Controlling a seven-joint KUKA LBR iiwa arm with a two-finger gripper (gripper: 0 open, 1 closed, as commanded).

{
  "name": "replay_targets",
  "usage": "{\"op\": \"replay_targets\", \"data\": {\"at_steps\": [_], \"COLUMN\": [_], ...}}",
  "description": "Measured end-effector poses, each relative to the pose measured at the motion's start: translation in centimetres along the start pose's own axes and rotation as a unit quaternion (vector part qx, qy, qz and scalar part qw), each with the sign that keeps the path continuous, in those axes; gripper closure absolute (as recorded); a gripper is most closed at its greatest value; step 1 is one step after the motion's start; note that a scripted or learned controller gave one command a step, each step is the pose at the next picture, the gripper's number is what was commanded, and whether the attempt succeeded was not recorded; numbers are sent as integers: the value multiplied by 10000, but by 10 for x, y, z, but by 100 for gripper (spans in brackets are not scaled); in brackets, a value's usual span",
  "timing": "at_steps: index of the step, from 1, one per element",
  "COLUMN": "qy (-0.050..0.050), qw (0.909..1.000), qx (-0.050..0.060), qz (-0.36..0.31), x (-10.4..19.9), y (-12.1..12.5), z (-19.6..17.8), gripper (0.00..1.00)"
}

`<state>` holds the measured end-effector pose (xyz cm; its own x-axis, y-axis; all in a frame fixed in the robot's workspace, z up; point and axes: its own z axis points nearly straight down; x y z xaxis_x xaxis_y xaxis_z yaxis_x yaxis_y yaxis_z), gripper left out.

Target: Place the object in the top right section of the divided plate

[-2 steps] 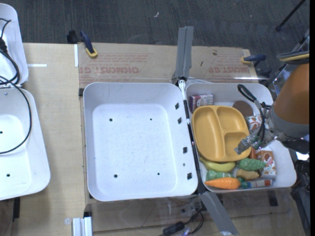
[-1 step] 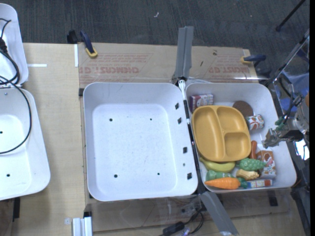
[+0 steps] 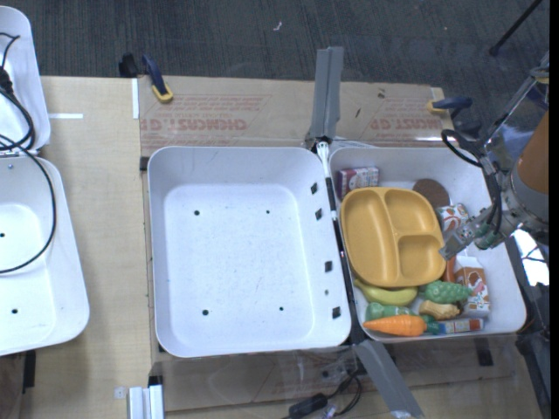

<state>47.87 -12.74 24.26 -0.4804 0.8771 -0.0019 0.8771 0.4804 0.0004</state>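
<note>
While the yellow divided plate (image 3: 393, 236) is sitting empty in the right bin (image 3: 515, 317), the gripper (image 3: 460, 242) is hovering just off its right edge, grip unclear, so nothing's getting placed yet.

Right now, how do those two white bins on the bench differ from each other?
The left bin shows only its bare speckled white floor, while the right bin holds a yellow divided plate, a toy carrot, a banana and small packets. The gripper hangs over the right bin, not the left bin. Both are shallow, white and rounded at the corners, side by side.
</note>
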Motion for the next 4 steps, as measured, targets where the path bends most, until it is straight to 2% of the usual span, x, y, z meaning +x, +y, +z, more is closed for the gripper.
{"op": "replay_targets", "data": {"at_steps": [1, 2, 3, 4], "qy": [-6, 6, 12, 1], "qw": [9896, 9018, 7955, 8592], "qx": [-3, -8, -10, -8], "qz": [-1441, -4321, -6059, -5116], "x": [-37, 8, 87, -45], "y": [-20, 5, 47, -11], "z": [-58, -6, 51, 98], "gripper": [100, 100, 100, 100]}}
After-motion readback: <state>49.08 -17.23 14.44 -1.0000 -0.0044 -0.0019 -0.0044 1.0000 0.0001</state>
